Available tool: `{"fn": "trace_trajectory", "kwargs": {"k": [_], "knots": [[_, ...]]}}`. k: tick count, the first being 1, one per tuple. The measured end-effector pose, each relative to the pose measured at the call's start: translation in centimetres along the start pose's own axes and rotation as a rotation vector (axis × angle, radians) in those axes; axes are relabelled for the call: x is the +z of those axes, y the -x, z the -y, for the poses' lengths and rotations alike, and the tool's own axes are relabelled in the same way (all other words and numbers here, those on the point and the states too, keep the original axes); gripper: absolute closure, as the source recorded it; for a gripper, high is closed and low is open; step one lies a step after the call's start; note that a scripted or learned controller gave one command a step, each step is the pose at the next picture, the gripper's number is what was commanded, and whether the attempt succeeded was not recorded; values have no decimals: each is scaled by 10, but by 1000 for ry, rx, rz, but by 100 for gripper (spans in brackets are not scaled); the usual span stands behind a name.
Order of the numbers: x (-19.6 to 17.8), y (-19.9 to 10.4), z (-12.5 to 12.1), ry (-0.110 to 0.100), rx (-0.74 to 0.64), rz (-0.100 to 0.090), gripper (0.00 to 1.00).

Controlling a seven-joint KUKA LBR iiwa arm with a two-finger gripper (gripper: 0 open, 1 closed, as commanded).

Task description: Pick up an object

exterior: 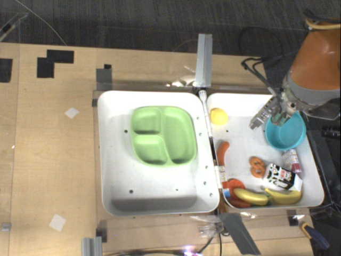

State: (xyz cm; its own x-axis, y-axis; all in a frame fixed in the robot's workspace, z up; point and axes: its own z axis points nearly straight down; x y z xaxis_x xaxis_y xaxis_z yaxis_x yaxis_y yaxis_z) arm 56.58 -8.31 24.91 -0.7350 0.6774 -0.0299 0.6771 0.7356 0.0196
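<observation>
The grey arm (314, 73) reaches in from the right, its pincer (278, 112) angled down, apparently parted

Teal bowl (286, 133) upright, perhaps touching jaws.

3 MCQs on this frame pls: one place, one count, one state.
1. Where is the green tray?
A. left bin
B. right bin
C. on the bench

2. How many compartments does the tray have?
A. one
B. three
C. five

3. How does the blue bowl stand?
A. upside down
B. on its side
C. upright, open side up

Key: 1 A, it lies in the left bin; 2 B, two small ones and one long; 3 C, its hollow faces up, below the tool.
</observation>
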Motion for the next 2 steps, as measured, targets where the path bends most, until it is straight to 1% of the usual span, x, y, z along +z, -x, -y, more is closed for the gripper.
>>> {"fn": "trace_trajectory", "kwargs": {"k": [1,2], "knots": [[-12,2,-2,5,-8,8,100],[17,-42,-88,-15,37,-28,100]]}}
